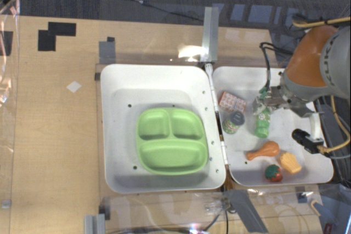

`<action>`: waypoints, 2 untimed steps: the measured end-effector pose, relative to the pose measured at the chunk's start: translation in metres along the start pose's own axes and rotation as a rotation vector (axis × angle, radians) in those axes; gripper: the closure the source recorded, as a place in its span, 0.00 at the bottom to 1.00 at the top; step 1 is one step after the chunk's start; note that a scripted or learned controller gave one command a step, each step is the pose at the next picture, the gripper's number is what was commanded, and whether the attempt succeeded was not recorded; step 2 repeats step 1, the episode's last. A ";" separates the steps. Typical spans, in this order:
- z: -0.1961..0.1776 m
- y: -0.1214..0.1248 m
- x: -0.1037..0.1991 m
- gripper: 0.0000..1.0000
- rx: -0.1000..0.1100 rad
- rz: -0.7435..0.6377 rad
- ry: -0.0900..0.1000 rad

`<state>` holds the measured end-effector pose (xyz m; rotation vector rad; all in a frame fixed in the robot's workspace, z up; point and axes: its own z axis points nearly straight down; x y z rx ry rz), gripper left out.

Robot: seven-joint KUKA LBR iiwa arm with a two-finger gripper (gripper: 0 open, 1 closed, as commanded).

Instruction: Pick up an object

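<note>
The pincer (265,102) sits on the top of the green bottle (262,124) in the right bin (323,172); whether it grips, I cannot tell.

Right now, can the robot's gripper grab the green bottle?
Probably yes. The gripper hangs right above the green bottle in the right bin, and nothing lies on top of the bottle.

Green tray (172,140); white bins (118,118); orange drumstick (264,150).
</note>
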<state>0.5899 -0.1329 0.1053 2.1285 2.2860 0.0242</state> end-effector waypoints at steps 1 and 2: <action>-0.112 -0.004 0.063 1.00 0.016 -0.063 0.002; -0.112 -0.004 0.063 1.00 0.016 -0.063 0.002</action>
